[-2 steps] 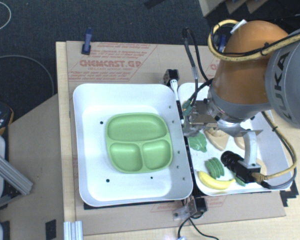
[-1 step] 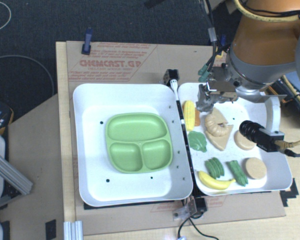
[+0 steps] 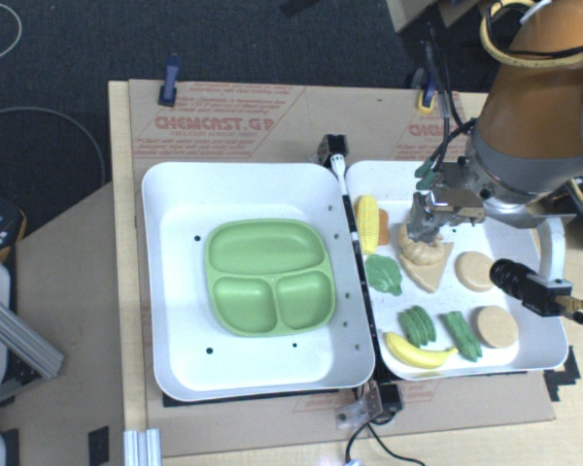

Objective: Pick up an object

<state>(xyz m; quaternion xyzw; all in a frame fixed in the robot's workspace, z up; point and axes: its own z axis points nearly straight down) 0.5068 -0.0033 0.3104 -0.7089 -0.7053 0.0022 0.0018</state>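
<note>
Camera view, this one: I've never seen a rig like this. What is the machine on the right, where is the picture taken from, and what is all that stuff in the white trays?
One fixed camera looks down at a slant on a bench with two shallow white bins. The grey and orange machine is a robot arm reaching in from the right. Its gripper is low over a beige toy food piece in the right bin, among a corn cob, green leaf, banana, green pods and round cookies. The left bin holds a green divided plate. Whether anything is gripped is unclear.
</note>
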